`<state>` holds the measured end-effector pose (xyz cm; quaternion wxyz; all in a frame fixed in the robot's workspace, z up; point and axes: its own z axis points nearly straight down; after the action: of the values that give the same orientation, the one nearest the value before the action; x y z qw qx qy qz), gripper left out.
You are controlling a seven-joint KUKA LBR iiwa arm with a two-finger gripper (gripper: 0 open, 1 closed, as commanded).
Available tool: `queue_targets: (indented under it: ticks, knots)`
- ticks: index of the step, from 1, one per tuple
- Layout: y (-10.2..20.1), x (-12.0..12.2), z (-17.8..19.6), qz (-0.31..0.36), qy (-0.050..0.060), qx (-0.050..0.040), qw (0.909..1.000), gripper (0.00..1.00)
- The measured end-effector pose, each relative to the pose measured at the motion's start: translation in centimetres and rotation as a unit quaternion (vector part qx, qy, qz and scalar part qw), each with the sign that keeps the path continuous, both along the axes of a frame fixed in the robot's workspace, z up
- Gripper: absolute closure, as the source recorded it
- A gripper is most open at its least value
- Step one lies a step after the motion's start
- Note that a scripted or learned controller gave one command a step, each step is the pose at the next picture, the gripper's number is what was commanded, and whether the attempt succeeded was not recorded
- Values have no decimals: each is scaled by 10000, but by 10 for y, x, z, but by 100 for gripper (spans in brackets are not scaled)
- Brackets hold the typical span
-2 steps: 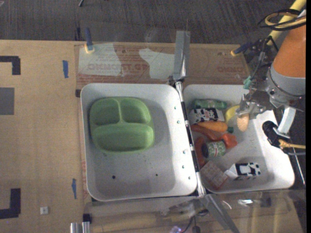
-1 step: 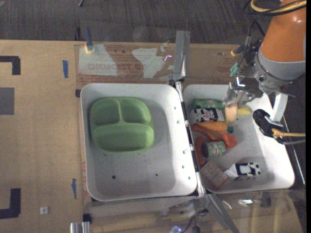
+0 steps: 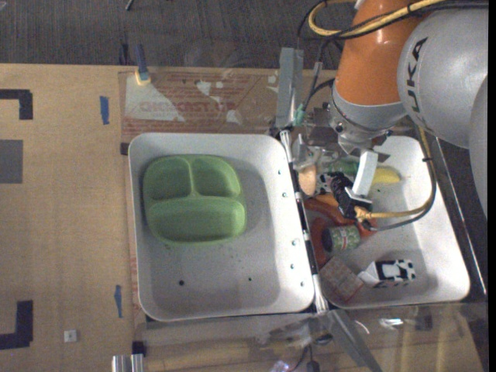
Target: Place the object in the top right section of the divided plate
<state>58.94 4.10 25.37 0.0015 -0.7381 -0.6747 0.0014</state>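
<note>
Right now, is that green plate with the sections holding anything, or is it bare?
Bare. The green divided plate lies flat in the left bin, and all three of its sections show only green; the toys lie in the right bin.

Light is soft and even, falling from above and giving moderate brightness. The green divided plate [image 3: 194,198] casts only a faint shadow onto the floor of the left bin [image 3: 225,285], and a glossy highlight sits on the arm's orange band [image 3: 380,37]. The picture is slightly soft and grainy throughout, and small items in the right bin [image 3: 442,262] blur together; the carpet along the top edge is dim.
</note>
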Motion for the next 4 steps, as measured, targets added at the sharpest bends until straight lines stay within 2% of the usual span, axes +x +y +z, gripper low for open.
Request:
queue_targets:
  ticks: [1, 2, 3, 4]
  knots:
    - [63, 32, -27, 1459, -26, -2, 9893, 100]
    - [118, 72, -10, 3121, -41, 0, 9500, 100]
    - [81, 47, -26, 3882, -15, 7, 9216, 100]
    - [106, 67, -33, 5207, -47, 1, 8537, 100]
